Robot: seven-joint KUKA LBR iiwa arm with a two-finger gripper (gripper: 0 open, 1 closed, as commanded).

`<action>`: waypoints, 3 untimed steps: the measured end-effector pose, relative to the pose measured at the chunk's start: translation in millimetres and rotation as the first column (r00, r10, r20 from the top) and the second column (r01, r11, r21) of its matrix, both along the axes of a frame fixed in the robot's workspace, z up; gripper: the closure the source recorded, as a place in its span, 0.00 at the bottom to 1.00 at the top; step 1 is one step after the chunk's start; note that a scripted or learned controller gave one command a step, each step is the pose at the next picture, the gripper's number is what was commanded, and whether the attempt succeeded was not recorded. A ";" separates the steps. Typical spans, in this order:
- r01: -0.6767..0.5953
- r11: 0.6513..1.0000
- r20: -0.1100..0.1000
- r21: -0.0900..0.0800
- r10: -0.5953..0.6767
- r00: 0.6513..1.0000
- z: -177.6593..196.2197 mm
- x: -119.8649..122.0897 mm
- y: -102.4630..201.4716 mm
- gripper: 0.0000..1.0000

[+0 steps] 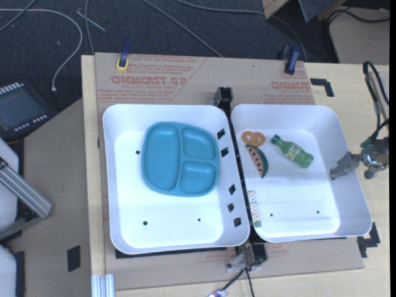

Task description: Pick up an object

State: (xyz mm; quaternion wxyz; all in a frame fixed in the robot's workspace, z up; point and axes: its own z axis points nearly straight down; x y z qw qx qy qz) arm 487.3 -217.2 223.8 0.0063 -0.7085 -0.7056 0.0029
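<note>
The right bin (322, 224) holds a brown pretzel (252, 138), a watermelon slice (260, 160) and a green bottle (292, 151) lying on its side, all in the bin's far left part. In the left bin (167, 231) lies a blue divided plate (180, 158). My gripper (344, 165) shows as a small grey piece at the right bin's right rim, well to the right of the bottle and apart from every object. Nothing is visibly held in it.
A narrow patterned strip (252, 206) lies along the right bin's left wall near the front. Cables (376, 98) hang at the right edge above the gripper. Blue clamps (124, 54) hold the cardboard base at the back.
</note>
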 end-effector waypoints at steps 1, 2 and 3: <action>-0.004 1.000 0.012 -0.004 0.004 1.000 6.1 2.9 0.5 0.00; -0.004 1.000 0.009 -0.002 0.004 1.000 -37.8 8.8 3.4 0.00; -0.005 1.000 0.008 -0.001 0.005 1.000 -96.9 15.5 8.5 0.00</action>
